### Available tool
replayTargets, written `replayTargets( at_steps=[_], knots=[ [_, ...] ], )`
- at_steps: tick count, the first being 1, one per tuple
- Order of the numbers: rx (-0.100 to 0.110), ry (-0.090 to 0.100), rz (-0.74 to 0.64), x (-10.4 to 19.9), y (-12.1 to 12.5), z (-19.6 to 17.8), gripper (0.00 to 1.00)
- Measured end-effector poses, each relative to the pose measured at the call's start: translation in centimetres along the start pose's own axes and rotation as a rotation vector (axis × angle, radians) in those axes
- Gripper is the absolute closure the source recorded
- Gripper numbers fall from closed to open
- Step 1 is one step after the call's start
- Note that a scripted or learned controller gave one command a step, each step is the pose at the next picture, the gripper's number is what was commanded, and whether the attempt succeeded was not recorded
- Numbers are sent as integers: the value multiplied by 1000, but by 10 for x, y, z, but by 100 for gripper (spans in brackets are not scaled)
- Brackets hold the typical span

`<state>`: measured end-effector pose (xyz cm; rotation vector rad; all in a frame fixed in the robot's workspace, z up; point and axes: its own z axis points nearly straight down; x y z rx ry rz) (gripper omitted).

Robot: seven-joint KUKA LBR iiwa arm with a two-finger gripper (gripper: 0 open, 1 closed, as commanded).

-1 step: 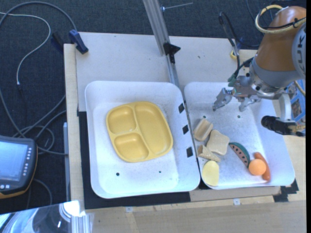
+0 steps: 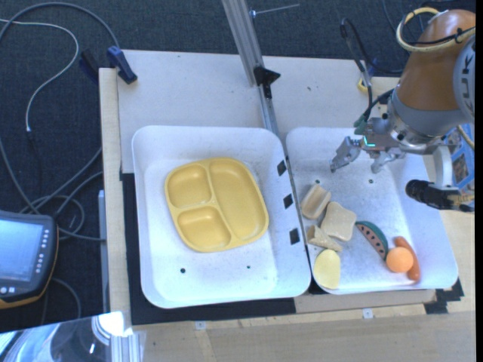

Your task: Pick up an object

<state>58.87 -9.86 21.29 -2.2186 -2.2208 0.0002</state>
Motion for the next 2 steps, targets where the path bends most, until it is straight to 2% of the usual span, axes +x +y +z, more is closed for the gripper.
replayTargets(
  at_steps=[1,2],
  knots=[
    [6,0,2,-9,1,55,0],
    [7,1,1,-6,-9,104,0]
  ],
)
